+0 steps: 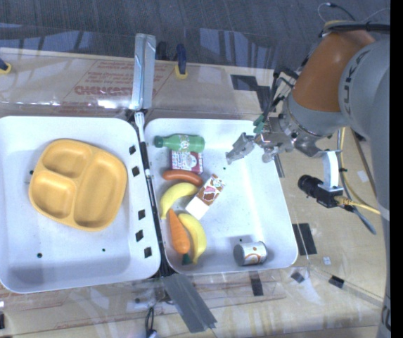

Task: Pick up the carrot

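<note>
You see the right bin (275, 189) as your landmark: everything in play sits inside it or over its rim. The yellow tray (79, 183) lies well apart to its left, out of the way. The gripper (242, 148) hangs over the bin's upper right part, and nothing shows between its fingers; whether they are spread or closed you cannot tell. The banana (187, 217) curls along the bin's left wall. The carrot (179, 232) lies against it, hemmed by that wall, so open room exists mainly from above.
</note>
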